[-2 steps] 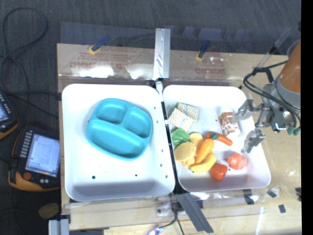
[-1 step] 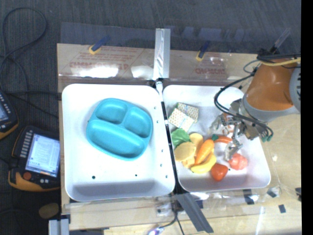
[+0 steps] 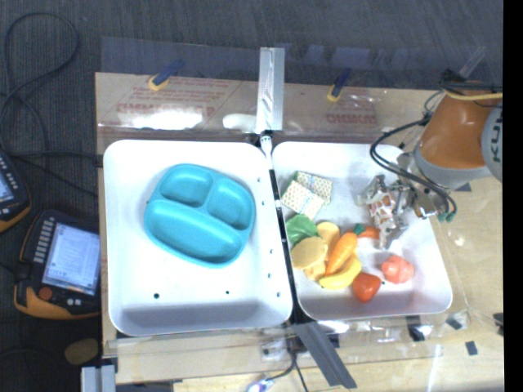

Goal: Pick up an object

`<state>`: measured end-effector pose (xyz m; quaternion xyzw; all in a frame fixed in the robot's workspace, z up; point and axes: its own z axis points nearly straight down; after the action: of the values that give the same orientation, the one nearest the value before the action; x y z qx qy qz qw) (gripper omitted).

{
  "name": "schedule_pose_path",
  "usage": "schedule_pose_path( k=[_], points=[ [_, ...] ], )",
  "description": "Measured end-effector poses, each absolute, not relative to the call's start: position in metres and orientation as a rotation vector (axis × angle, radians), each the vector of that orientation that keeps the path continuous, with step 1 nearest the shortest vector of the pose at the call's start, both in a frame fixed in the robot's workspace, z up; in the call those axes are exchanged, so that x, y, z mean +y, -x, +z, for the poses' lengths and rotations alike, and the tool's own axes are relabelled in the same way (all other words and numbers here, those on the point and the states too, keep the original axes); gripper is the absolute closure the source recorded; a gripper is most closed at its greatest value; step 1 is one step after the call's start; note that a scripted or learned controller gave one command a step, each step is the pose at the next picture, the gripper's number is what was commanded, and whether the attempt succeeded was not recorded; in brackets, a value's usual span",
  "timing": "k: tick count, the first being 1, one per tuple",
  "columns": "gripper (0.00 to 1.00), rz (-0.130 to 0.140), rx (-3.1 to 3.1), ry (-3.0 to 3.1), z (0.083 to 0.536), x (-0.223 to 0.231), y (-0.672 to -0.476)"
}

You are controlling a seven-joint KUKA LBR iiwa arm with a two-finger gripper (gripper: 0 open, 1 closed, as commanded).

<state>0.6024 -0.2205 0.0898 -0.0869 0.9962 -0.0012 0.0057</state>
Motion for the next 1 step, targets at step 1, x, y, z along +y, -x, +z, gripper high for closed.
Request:
schedule_pose_path(
  k=[1],
  points=[
    [1.0,-0.013,3.114,0.274,0.101,-0.2199,-0.6044]
  ],
)
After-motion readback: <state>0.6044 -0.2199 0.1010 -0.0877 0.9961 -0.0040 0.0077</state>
